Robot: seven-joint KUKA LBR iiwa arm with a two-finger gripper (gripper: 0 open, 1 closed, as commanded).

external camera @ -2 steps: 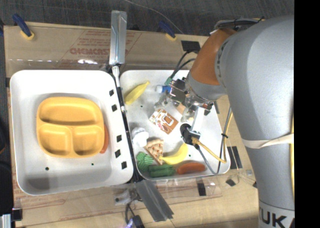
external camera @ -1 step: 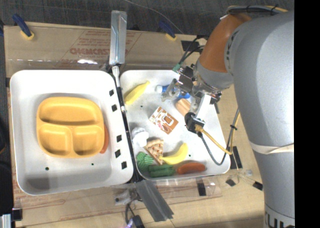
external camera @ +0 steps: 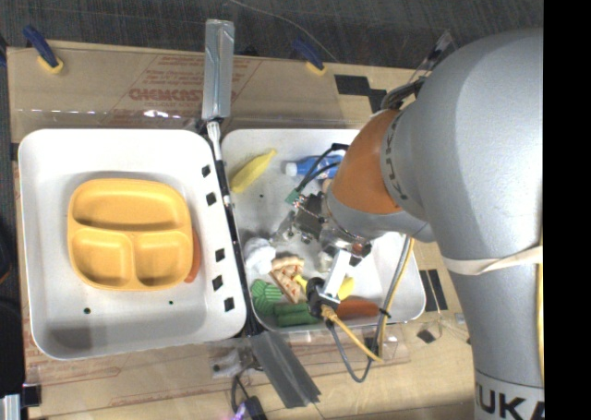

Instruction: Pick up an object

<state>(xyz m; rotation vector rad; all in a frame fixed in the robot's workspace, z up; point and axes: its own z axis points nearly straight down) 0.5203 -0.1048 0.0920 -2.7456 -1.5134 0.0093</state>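
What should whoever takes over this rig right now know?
End effector: low over the right bin, near its middle; no grasp visible.
Things: banana near that bin's far left corner; white wad by its left wall; green thing and orange piece along its near edge. Yellow tray sits in the left bin.
Done: nothing seen lifted.
Left: grasp one object and lift it.

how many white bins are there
2. The left bin holds a yellow tray; the right bin, beside it, is partly covered by the arm. No further bin seems hidden.
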